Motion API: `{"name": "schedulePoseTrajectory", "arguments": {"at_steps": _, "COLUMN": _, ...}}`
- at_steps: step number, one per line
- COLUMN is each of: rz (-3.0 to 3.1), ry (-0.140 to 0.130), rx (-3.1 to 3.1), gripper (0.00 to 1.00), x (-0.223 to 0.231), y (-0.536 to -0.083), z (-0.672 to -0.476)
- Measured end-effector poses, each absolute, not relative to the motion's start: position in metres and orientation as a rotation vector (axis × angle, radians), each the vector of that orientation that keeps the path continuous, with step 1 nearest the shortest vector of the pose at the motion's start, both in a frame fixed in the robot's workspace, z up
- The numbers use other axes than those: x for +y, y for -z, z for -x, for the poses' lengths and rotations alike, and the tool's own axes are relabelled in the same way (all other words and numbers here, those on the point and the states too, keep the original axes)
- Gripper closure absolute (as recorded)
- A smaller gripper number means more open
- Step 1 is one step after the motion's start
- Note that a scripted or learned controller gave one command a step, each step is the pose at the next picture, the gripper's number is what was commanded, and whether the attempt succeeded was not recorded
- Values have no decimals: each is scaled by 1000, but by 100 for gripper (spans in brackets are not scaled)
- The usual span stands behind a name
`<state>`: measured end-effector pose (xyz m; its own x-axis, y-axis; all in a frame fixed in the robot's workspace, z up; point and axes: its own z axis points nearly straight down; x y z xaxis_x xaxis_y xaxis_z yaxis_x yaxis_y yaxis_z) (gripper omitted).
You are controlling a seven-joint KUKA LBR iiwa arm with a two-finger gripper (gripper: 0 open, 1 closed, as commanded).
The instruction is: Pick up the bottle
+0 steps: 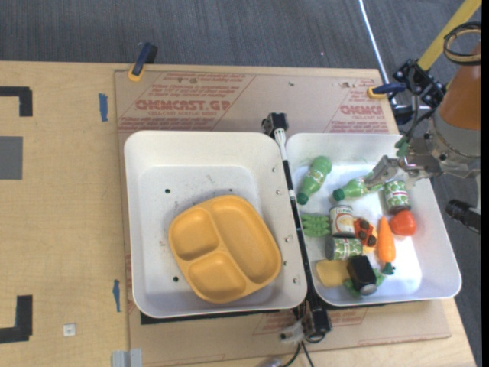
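While tilted, bottle [314, 178] left of end effector [392, 170].

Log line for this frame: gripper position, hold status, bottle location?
gripper: over right bin, upper right | hold: nothing seen between fingers | bottle: lying in right bin, upper left

You're looking at a robot lab bench: taped cardboard sheet [252, 90], spring clamps [142, 58], two white bins [145, 205], carpet floor [229, 14].
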<state>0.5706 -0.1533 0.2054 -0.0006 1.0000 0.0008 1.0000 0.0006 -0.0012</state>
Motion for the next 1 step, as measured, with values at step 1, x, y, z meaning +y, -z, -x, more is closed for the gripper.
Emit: {"name": "schedulePoseTrajectory", "arguments": {"at_steps": 1, "rz": 2702, "ry": -1, "rx": -1603, "gripper": 0, "x": -145, "y": -103, "z": -630}}
